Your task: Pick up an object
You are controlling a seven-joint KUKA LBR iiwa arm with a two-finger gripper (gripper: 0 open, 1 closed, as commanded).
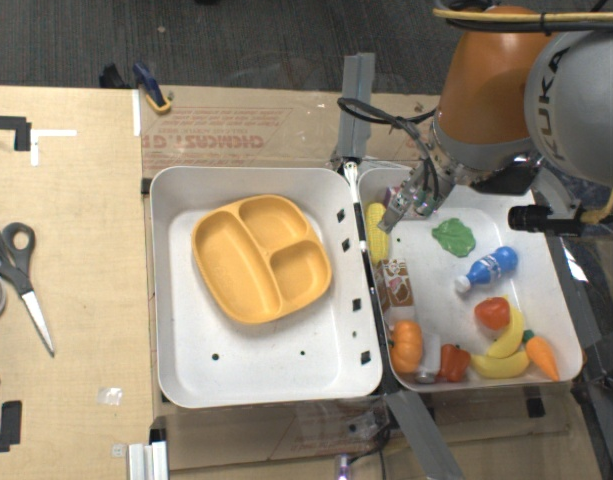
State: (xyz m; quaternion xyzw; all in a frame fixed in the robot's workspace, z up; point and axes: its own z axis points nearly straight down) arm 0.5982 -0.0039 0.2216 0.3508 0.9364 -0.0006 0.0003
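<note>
Camera view, looking down at a slant: two shallow white bins sit side by side on a cardboard sheet over the wooden bench. The left bin carries a yellow divided plate lying flat near its middle, with three compartments.

The right bin holds the loose things. A yellow corn cob lies along the bin's left wall, upper part. Just below it rests a small brown-and-white packet, and below that an orange pumpkin-like toy sits in the lower-left corner. A small red piece is just beside it to the right. A banana curves along the lower edge, touching a red pepper-like toy above it and a carrot to its right. A blue-and-white bottle lies tilted near the centre, and a green leafy piece lies above it.

The grey arm with its orange band comes in from the upper right, its bulk covering the bin's top-right corner. The gripper hangs low over the upper-left part of the right bin, just beside the top end of the corn cob and near the green piece. Cables trail across the bin wall beside it. I cannot tell how the claw is set, as it is too small and cluttered to read.

On the bench to the left lie scissors, well apart from both bins
</note>
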